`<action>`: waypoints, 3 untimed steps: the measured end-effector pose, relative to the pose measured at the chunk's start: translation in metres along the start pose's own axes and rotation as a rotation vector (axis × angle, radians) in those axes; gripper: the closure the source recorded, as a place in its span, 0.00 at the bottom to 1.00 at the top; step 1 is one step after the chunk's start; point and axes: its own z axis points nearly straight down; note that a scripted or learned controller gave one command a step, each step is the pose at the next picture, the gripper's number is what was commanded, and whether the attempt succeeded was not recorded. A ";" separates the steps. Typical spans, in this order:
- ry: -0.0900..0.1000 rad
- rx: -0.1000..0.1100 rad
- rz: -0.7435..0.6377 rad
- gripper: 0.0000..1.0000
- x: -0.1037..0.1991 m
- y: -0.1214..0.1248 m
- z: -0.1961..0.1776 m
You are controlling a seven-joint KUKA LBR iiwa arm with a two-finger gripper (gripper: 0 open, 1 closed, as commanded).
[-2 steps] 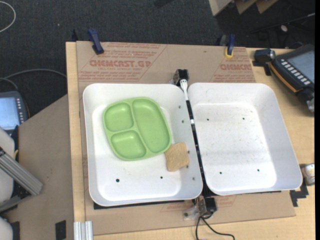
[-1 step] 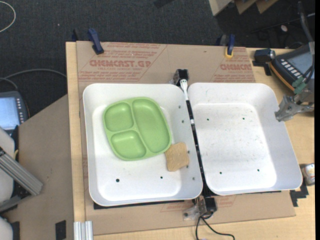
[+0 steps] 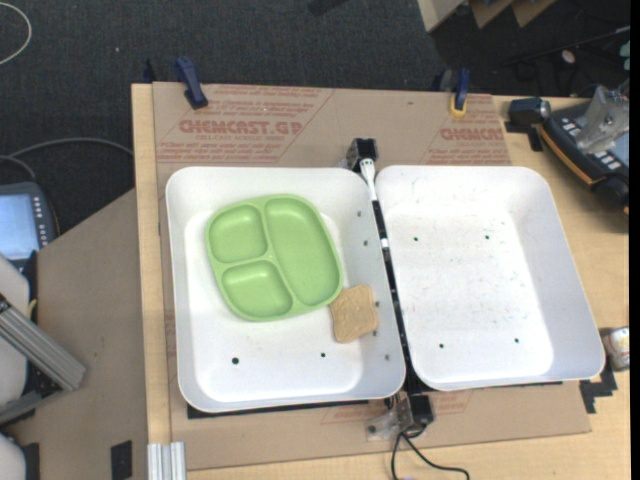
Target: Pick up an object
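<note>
A light green plate (image 3: 273, 257) with three compartments lies flat in the left white bin (image 3: 200, 368). A small tan square piece, like a cracker or slice of bread (image 3: 353, 313), rests against the plate's lower right corner, near the bin's right wall. The right white bin (image 3: 480, 268) sits beside it, speckled with small dark marks.
Both bins rest on a brown cardboard sheet (image 3: 240, 123) clamped at the back by a blue clip (image 3: 190, 81) and another clip (image 3: 460, 93). A black and yellow device (image 3: 580, 143) lies at the far right. Cables run between the bins and at the front.
</note>
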 end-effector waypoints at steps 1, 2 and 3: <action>0.006 0.027 0.003 1.00 0.025 -0.049 0.081; 0.001 -0.001 0.002 1.00 0.040 -0.017 -0.054; 0.005 0.032 0.005 1.00 0.057 -0.048 0.071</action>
